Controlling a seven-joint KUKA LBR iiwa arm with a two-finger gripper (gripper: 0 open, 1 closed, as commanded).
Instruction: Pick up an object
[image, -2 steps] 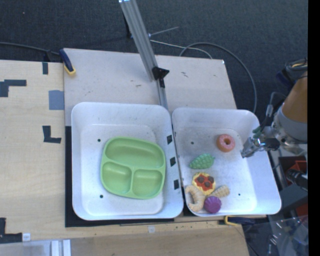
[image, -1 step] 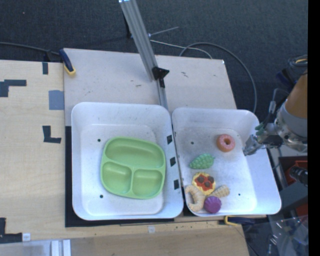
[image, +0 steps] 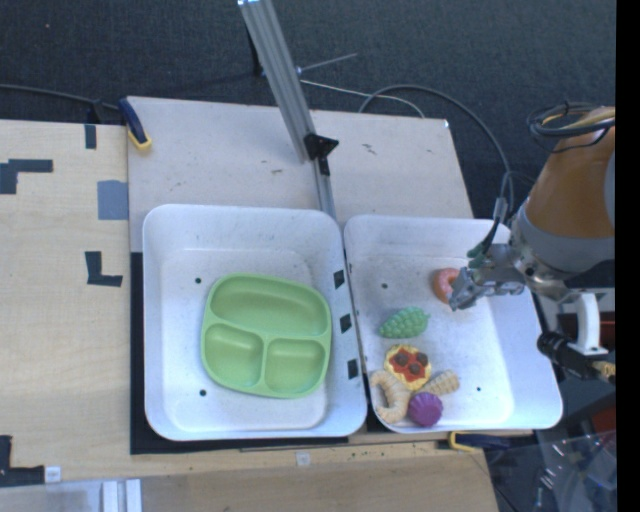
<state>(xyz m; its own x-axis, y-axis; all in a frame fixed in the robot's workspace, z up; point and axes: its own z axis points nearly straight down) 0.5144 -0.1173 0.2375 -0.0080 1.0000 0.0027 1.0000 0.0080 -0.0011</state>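
L bin (image: 160, 300) on the table (image: 60, 330) carries a green divided plate (image: 266, 335), three wells, lying flat; stiff moulded plastic by the look, light, but broad and low w/ a thin rim, so prob. awkward for a two-finger pinch; R bin (image: 520, 385) has the small stuff; green grape-like bunch (image: 404, 322) near bin centre, bumpy, likely hollow plastic or rubber, light, bumps shd give decent bite across its narrow width; below it a pizza-like toy (image: 408, 364) w/ red topping, flat, harder to get under; touching it, a tan pretzel-like piece (image: 391, 397) and a small tan bit (image: 442, 382); purple round toy (image: 425, 408) at the near wall, smooth so may squirt out unless pinched across the middle; further R, an orange-red round object (image: 443, 284) just beside the tool (image: 462, 297), partly hidden by it; looks like a light play-food piece, rounded and prob. slick, best taken across its widest part; tool sits low over the bin at that object's R side, approx. touching; whether it's open or closed, can't tell at this res, and no item is seen held; arm (image: 570, 215) comes in from the R, orange band above wrist.
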